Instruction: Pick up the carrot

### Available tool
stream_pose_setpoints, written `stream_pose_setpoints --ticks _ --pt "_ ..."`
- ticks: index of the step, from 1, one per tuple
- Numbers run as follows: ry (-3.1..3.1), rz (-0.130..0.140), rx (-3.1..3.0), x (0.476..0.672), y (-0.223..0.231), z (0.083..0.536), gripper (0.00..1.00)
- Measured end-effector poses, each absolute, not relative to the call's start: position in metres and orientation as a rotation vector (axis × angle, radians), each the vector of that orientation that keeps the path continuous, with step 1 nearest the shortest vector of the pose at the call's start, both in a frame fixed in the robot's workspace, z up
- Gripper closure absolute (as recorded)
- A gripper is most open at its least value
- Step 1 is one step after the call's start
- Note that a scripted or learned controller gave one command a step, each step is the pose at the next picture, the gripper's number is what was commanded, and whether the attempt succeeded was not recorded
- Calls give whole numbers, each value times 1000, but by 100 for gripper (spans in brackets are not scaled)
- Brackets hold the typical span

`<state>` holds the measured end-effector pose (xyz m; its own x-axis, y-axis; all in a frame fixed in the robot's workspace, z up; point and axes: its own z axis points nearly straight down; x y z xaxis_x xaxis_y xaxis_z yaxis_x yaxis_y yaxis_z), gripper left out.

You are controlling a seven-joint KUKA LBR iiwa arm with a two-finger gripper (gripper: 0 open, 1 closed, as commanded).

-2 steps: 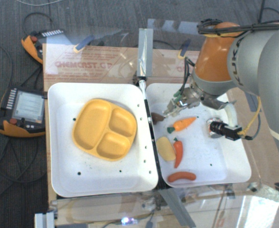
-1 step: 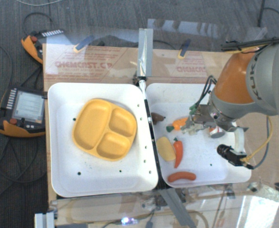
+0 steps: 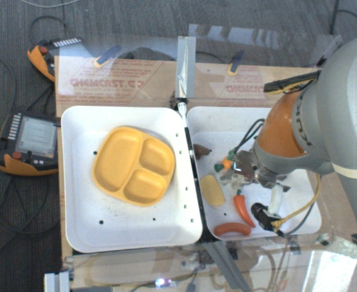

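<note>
Jaws [image 3: 234, 170], whose opening cannot be told, hang beside the carrot [image 3: 243, 209] and should drop squarely over its middle.

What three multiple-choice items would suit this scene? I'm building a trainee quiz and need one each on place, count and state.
1. The yellow tray lies: A in the left bin; B on the floor; C under the arm.
2. Its compartments number: A two; B three; C five.
3. The tray rests: A upside down; B on edge; C open side up.

Answers:
1. A, white bin walls surround it.
2. B, one long hollow and two smaller ones show.
3. C, the hollows face the camera.
</note>
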<state>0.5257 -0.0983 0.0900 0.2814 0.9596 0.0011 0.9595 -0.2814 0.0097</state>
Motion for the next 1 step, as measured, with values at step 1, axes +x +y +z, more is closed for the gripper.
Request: stream_pose_setpoints --ticks 1 --pt "1282 -11 2867 571 -94 181 100"
